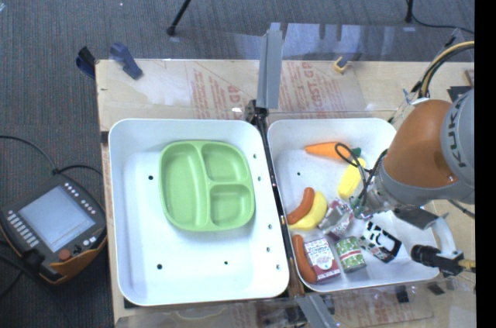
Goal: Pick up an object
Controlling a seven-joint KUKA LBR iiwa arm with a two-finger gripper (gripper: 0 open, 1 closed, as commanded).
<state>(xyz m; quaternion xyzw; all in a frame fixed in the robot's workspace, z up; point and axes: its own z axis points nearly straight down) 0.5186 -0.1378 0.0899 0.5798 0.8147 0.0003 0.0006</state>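
Black and grey, a handheld control pendant (53, 232) with a screen lies on the carpet at the far left, its cable curling away behind it. On the wooden desk (186, 90) sits the left white bin (136, 284), and inside it a light green divided plate (208, 184) with three compartments rests slightly toward the bin's upper half. A grey upright post (270, 70) stands at the seam where the two bins meet. The right white bin (325, 129) holds a cluster of toy foods: an orange carrot (329, 150) with a green top near the upper middle, a yellow banana with a red-orange sausage shape lying against it (307, 210) lower left, another red sausage (303, 258) along the bottom left wall, a red-and-white packet (321, 257) just beside that, and a small green packet (351, 254) next to it. A yellow piece (350, 181) lies near the centre, partly behind the arm's cables. The end effector (346, 215) reaches down among these items, close to a small silvery object; whether its jaws are apart or closed, and whether anything sits between them, cannot be told from this angle. The grey arm with its orange band (422, 144) fills the right side, above a black-and-white item (381, 239).
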